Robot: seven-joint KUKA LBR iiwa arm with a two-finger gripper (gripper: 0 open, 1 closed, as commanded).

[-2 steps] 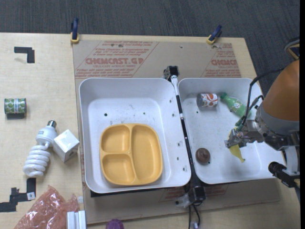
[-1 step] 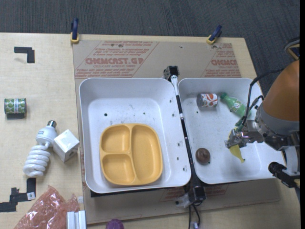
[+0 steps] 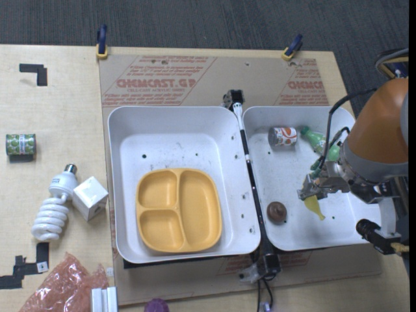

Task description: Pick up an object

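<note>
**Gripper low in the right bin over a yellow piece**

A pink mesh bag [image 3: 68,281] lies at the bottom edge, left of the bins, with a bulb [image 3: 53,208] and a white cube [image 3: 90,197] above it. The left bin [image 3: 123,135] holds a yellow tray [image 3: 179,209]. In the right bin [image 3: 370,236] the gripper [image 3: 316,188] hangs beside a yellow piece [image 3: 314,206]; its fingers are blurred, so I cannot tell their spread or whether they hold it. A brown knob [image 3: 277,211] lies near the divider, a can [image 3: 283,136] and a green toy [image 3: 318,140] toward the far wall.
</note>
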